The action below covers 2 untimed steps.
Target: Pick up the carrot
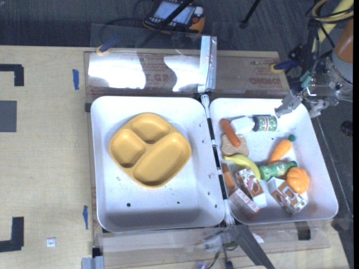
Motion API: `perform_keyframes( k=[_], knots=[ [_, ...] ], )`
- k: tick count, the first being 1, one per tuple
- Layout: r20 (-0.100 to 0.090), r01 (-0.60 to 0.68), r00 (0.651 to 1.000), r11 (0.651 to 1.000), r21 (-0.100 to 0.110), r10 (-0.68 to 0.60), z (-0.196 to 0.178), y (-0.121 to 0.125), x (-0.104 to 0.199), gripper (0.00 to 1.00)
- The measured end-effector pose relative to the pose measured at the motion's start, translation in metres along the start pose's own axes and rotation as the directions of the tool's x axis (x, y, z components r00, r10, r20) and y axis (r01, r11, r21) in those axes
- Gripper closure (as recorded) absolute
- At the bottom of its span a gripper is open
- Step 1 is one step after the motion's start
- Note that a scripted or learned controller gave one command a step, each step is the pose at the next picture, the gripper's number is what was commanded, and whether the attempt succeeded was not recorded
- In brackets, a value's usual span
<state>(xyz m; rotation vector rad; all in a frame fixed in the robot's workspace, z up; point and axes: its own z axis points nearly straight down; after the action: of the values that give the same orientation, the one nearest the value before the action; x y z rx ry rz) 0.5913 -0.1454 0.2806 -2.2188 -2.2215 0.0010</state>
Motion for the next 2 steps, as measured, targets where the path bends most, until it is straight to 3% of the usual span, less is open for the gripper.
perform_keyframes(
  k=[1, 2],
  knots=[
    [0.0, -0.087, 0.996, 0.996, -0.001, 0.087, 0.089, -0.021, -0.007, 0.0],
    [0.002, 0.202, 0.979, 0.979, -0.004, -0.202, 0.185, -0.02, -0.051, 0.0]
  ],
)
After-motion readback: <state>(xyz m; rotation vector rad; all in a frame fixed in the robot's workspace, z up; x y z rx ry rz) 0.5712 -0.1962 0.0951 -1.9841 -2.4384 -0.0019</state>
